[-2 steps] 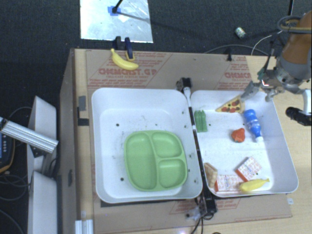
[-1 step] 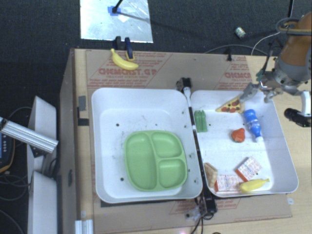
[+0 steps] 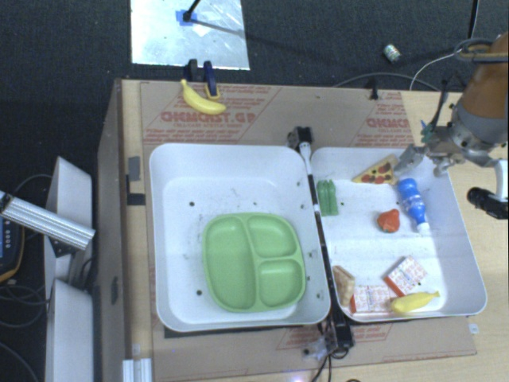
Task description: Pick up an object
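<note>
Look to the upper right of the frame: your arm [image 3: 485, 94] comes in there, and the gripper [image 3: 427, 156] sits over the top edge of the right bin [image 3: 469, 277]. From this angle you cannot tell how it is set, and nothing can be seen caught in it.

Just below and left of it lies a pizza slice [image 3: 377, 171], and just beneath it a blue bottle [image 3: 411, 201] with a white cap, lying on its side. Left of the bottle's lower end is a small red object [image 3: 389, 220], possibly a toy strawberry. A green block [image 3: 327, 196] rests against the bin's left wall.

Along the bottom of that bin you have a yellow banana [image 3: 413, 301], a red-and-white packet [image 3: 406, 274], a second red-and-white packet [image 3: 370, 298] and a brownish piece [image 3: 343, 282]; their print is too small to read.

The left bin [image 3: 179, 173] holds a green divided plate [image 3: 254, 261] with three compartments.

Above the bins, a second banana [image 3: 200, 99] lies on the cardboard sheet [image 3: 262, 110], whose red lettering is upside down and too faint to make out.
</note>
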You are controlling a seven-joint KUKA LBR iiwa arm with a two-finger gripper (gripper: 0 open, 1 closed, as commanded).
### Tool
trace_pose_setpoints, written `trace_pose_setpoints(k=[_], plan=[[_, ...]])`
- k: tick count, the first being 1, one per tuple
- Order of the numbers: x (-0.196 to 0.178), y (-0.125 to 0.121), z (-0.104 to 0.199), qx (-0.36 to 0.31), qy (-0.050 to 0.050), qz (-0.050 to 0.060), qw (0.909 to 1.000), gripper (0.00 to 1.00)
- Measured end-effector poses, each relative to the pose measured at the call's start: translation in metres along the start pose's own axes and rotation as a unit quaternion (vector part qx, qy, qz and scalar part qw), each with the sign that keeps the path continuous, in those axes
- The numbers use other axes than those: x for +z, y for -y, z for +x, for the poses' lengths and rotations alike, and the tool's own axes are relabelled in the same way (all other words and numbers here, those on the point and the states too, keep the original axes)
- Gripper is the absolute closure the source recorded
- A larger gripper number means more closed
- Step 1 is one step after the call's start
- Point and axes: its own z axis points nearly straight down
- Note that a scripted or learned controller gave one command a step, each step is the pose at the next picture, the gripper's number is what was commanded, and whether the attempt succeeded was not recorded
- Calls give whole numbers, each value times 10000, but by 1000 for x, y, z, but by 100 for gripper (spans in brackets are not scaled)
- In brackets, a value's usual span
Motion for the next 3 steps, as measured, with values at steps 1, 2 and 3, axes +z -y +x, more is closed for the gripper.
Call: trace_pose_setpoints(k=[1, 2, 3], plan=[[16, 15, 0, 1, -2, 6, 10000, 0], [78, -20, 0, -16, -9, 29, 10000, 0], [79, -20, 13, -11, -1, 18, 10000, 0]])
